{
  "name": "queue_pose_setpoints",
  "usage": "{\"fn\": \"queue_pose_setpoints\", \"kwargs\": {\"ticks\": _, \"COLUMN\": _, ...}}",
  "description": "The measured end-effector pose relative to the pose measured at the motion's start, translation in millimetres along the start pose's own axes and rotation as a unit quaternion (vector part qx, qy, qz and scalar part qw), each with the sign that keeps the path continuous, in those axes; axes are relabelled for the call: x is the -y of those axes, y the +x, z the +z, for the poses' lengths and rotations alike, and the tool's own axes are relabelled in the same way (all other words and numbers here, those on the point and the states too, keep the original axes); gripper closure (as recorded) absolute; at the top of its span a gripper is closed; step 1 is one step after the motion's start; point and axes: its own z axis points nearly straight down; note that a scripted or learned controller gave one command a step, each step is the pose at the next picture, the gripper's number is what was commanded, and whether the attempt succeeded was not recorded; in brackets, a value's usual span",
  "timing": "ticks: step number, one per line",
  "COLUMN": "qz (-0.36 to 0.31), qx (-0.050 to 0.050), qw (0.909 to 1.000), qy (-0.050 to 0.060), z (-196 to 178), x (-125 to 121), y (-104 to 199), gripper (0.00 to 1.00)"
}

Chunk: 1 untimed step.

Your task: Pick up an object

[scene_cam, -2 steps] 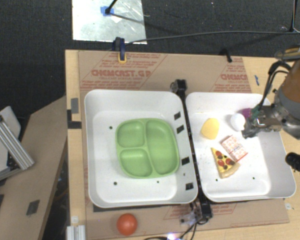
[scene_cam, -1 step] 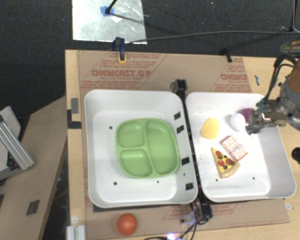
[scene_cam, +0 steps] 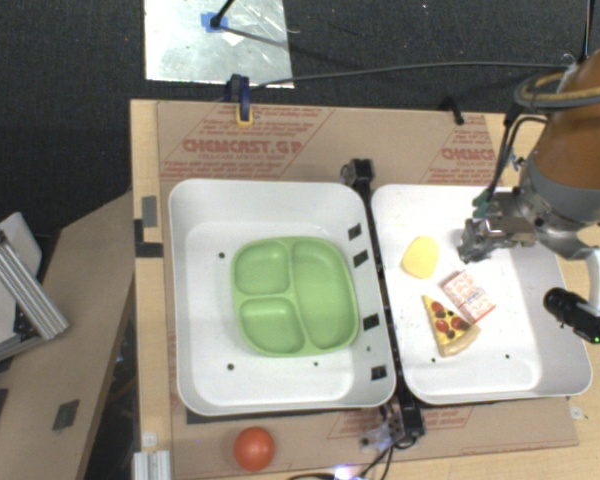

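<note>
In the right bin [scene_cam: 500, 378] lie a yellow rounded piece [scene_cam: 420, 256], a pizza slice toy [scene_cam: 448, 325] and a small pink-and-white packet [scene_cam: 467, 295]. My gripper [scene_cam: 474, 245] hangs over the bin's upper middle, just right of the yellow piece and above the packet. Nothing shows between its tips. The grey and orange arm comes in from the right.
The left bin [scene_cam: 200, 268] holds a green divided plate [scene_cam: 294, 295]. A red ball [scene_cam: 253, 447] lies on the bench in front of the left bin. Black clips sit along the seam between the bins [scene_cam: 365, 268].
</note>
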Motion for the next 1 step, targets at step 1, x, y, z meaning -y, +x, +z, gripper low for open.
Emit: {"fn": "queue_pose_setpoints", "kwargs": {"ticks": 1, "qz": -0.001, "qx": 0.0, "qw": 1.0, "qy": 0.0, "z": 4.2, "x": -11.8, "y": 56.9, "gripper": 1.0}}
